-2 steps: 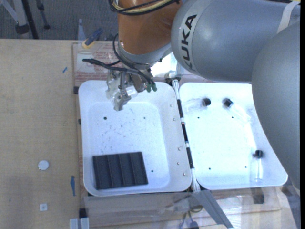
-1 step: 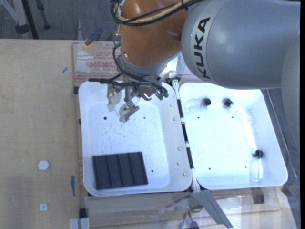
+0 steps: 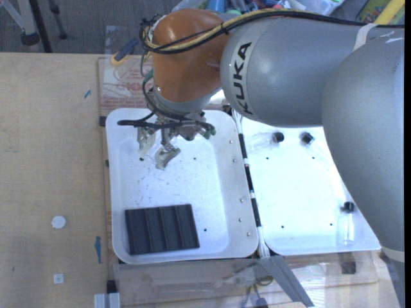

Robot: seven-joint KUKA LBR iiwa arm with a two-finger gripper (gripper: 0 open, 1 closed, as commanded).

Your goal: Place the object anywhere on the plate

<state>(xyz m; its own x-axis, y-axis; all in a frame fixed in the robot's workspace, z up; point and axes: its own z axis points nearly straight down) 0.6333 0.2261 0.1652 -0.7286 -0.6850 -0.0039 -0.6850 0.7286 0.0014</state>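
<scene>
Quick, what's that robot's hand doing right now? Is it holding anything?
Hand: over the left bin, whether open or closed cannot be told; nothing visibly held.

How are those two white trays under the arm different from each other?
The left bin holds a dark ribbed slab near its front; the right bin holds a few small dark bits. The gripper hangs over the left bin, not the right. Both are shallow, white and similar in shape.

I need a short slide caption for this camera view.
KUKA arm's gripper hovers over the left bin, above a dark ribbed plate.

white bins (image 3: 218, 172), black ribbed plate (image 3: 161, 228)
</scene>
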